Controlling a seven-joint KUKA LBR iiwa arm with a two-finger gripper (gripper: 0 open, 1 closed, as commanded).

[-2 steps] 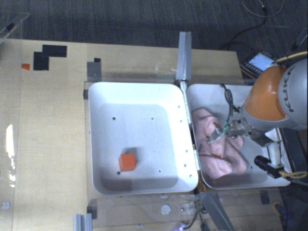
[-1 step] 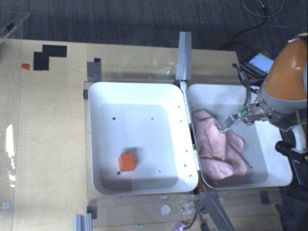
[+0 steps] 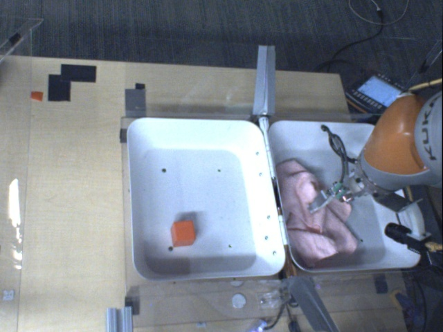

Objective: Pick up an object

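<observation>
A crumpled pink cloth (image 3: pixel 313 213) lies in the right bin (image 3: pixel 360 133), filling its left and middle part. My gripper (image 3: pixel 327 199) reaches in from the right and sits low over the cloth's upper middle, its metal fingertips touching or pressing into the fabric. The orange wrist band (image 3: pixel 394 140) hangs above the bin's right side. A small orange block (image 3: pixel 183 233) rests on the floor of the left bin (image 3: pixel 152 144), toward its front left.
A grey divider post (image 3: pixel 265 81) stands at the back where the two bins meet. Black and orange markers (image 3: pixel 66 81) sit on the wooden bench at the far left. Cables and a device (image 3: pixel 377 92) lie behind the right bin.
</observation>
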